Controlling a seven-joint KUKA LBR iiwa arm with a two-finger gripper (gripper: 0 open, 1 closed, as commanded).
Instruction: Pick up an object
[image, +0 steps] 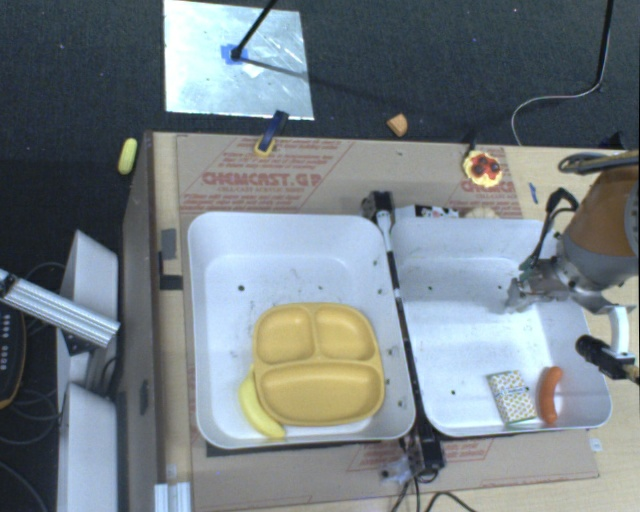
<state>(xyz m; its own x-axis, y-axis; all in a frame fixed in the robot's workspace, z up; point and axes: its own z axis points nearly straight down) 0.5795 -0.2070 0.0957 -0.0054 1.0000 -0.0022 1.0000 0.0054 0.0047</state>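
1. Cataloguing the camera view, left half: left bin (215, 250) holds a yellow divided plate (318, 362) at lower centre, with a yellow banana-shaped item (258, 412) touching the plate's lower-left edge.
2. Right half: right bin (450, 290) holds a patterned sponge-like block (512, 397) and an orange sausage-shaped item (549, 394), just beside each other in the bin's lower right corner.
3. Arm: enters at the right edge of the frame; gripper (527, 288) sits over the right bin's upper right area, well apart from both items there. Whether it is spread or pressed together cannot be told from this slant.
4. Progress: nothing is seen held. Judged as early stage; selection, descent, grasp and lift all remain.
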